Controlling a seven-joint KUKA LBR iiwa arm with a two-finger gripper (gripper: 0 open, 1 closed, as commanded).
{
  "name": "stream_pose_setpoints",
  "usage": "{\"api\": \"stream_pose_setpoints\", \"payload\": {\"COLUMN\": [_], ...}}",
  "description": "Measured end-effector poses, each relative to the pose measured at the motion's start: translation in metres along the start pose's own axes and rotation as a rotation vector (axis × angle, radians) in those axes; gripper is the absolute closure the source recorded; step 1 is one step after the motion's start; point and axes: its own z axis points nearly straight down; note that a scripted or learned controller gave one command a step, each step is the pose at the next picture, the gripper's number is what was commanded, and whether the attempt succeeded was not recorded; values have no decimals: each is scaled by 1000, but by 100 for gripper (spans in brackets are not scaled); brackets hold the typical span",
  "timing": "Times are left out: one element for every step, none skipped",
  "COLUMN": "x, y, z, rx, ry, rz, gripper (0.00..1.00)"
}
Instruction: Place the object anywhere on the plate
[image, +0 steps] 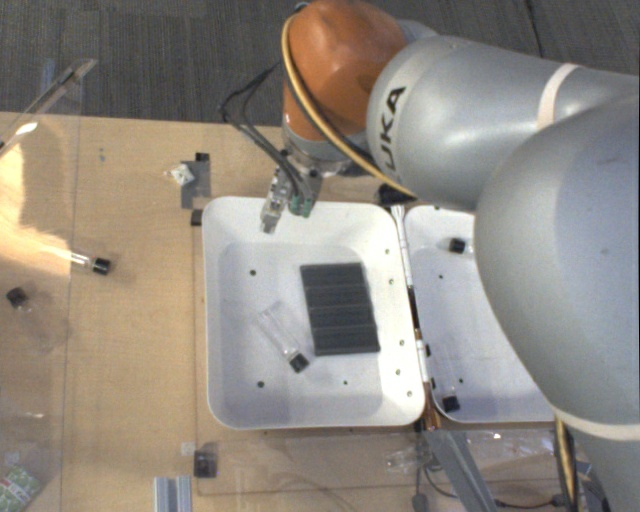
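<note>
Camera view: the left bin (228, 300) sits on the wooden desk (110, 330), and everything here is placed against it. On its floor, a little right of the middle, lies a dark ribbed rectangular plate (340, 308), flat and slightly turned. Just left of the plate, apart from it, lies a small clear tube with a black cap (284, 340); its capped end points toward the bin's near right corner and rests close to the plate's lower left corner without touching it. The tube lies on the bare white floor of the bin, not on the plate.

Over the bin's far rim hangs the end effector (284, 206), slim and pale with a green patch on one side, above the back left part of the bin and well apart from the tube and the plate. Whether it is apart or together cannot be told from here, and nothing is seen in it. The grey arm (500, 130) with its orange band (335, 60) reaches in from the right of the bin and covers much of the right bin (450, 300) beside it.

Left of the left bin, on the desk, lie another small capped tube (90, 264) and a small dark cap (15, 297). Near the bin's far left corner stands a dark bracket (198, 180).
</note>
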Motion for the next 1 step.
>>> {"api": "stream_pose_setpoints", "payload": {"x": [7], "y": [-3], "z": [111], "rx": [-1], "ry": [0], "rz": [318], "gripper": [100]}}
